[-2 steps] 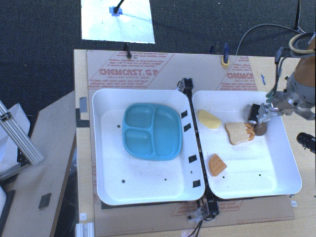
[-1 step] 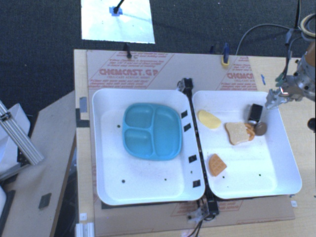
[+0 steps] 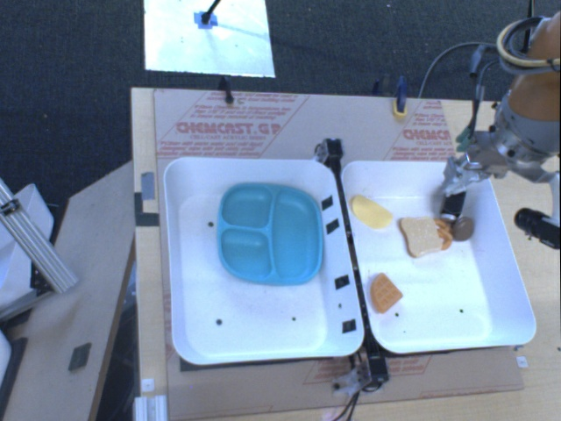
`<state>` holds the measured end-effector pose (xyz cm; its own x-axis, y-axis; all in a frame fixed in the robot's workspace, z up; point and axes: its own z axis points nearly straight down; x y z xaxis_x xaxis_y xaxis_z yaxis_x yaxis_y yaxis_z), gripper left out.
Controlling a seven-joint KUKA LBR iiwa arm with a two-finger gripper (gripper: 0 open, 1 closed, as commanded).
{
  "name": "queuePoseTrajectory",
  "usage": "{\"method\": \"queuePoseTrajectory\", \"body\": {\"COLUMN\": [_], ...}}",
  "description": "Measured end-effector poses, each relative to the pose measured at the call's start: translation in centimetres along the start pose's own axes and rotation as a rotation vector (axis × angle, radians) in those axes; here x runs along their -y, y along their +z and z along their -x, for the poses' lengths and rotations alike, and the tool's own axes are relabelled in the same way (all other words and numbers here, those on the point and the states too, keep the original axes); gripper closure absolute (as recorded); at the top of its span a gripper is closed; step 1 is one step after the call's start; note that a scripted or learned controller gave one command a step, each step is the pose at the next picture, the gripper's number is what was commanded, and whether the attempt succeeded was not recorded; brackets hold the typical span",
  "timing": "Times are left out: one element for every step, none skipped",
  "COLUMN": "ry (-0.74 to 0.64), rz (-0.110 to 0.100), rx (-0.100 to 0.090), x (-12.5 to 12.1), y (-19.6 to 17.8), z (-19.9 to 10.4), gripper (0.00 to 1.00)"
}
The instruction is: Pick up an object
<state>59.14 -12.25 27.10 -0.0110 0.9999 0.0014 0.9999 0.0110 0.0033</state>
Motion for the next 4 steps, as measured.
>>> {"method": "queuePoseTrajectory", "body": {"ry": [0.001, 0.0, 0.001, 0.001], "rz": [-0.001, -0.002, -0.003, -0.004], "rx": [0.0, -0.001, 0.0, -0.001], "x": [-0.3, -0.2, 0.0, 0.3], "y": [-0.3, -0.4, 1.3, 2.6], "z": [-5.0, -10.9, -15.4, -20.2], "gripper": [1.0, 1.0, 1.0, 1.0]}}
